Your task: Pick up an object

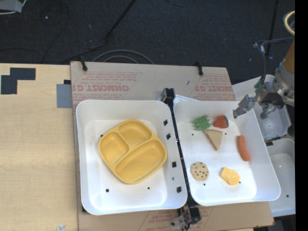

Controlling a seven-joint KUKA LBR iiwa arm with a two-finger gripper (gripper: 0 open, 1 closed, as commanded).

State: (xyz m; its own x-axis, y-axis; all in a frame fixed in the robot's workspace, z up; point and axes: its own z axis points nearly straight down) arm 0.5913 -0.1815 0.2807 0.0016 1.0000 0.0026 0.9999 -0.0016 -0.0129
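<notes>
Camera view: two shallow white bins side by side on a cardboard sheet (144, 81) over a pale wooden bench (33, 143). Left bin (91, 196) bearing a yellow divided plate (132, 150), three compartments, lying slightly turned, near the bin's middle. Right bin (262, 191) bearing six small toy foods, all apart from the arm. Far in that bin, green broccoli piece (202, 123) just beside a red strawberry-like piece (221, 122), the two nearly touching. Just nearer than these, a tan wedge (215, 138), point toward the near side. Right of the wedge, an orange-red sausage shape (243, 148), lying lengthwise near-to-far along the bin's right wall. Nearer still, a round chip cookie (199, 171) close to the centre divider, and right of it a yellow corn-like chunk (230, 176). Black divider clips (172, 138) running between the bins.

Gripper (254, 107) at the far right corner of the right bin, above its rim, reaching in from the right under the grey wrist. Two grey fingers (241, 107) spread apart, nothing between them. Closest foods to the claw: strawberry piece and sausage, both well clear of the fingertips. Dark floor with cables (120, 23) on the far side.
</notes>
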